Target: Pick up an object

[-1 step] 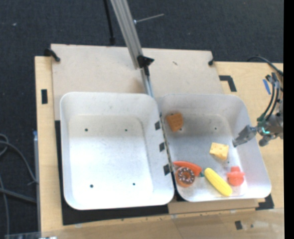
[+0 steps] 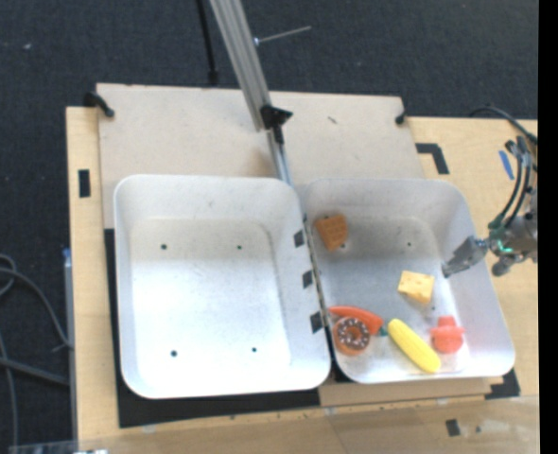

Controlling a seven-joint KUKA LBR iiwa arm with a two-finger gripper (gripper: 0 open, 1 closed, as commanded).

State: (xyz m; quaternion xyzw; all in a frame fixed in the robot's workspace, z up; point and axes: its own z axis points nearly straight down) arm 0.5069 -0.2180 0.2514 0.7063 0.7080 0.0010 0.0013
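Observation:
The right bin (image 2: 468, 218) holds several small objects. A brown chunk (image 2: 331, 232) lies near its far left corner. A pale yellow block (image 2: 416, 287) sits right of the middle. Along the near wall lie an orange piece with a brown ring (image 2: 355, 329), a yellow banana-like piece (image 2: 414, 345) and a small red object (image 2: 446, 337). My gripper (image 2: 463, 255) reaches in from the right edge, just over the bin's right wall. It hangs up and to the right of the yellow block, apart from it, and nothing shows in its grasp.
The left bin (image 2: 128, 253) stands beside the right one, the two sharing a middle wall. A slanted metal post (image 2: 246, 60) rises from behind the bins. Cables (image 2: 517, 173) hang by the arm at the right edge.

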